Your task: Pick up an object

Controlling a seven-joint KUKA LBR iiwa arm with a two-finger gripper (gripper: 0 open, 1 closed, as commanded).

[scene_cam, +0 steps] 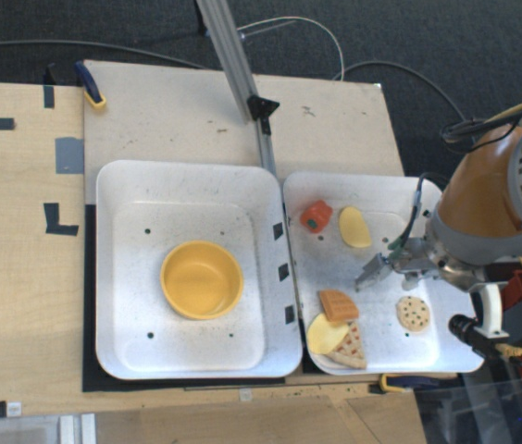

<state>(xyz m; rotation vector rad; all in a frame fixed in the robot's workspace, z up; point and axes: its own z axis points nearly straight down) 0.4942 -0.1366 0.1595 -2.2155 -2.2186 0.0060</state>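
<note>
The right bin [428, 192] holds several toy foods. A red and orange piece [316, 216] and a pale yellow oval [354, 228] lie at its far side. An orange toast-like slab [338, 305], a yellow disc [324, 337] and a pizza-like wedge [352, 348] crowd its near left corner, and a speckled cookie [414, 314] lies near the front right. My gripper [389, 278] hangs over the bin's middle, between the yellow oval and the cookie. It is open, with nothing between its fingers [369, 274].
The left bin [122, 192] holds a yellow bowl [202, 278]. A grey metal pole [229, 40] slants down to the divide between the bins. The arm's orange band [488, 192] overhangs the right bin's right edge. Cables lie on the dark floor behind.
</note>
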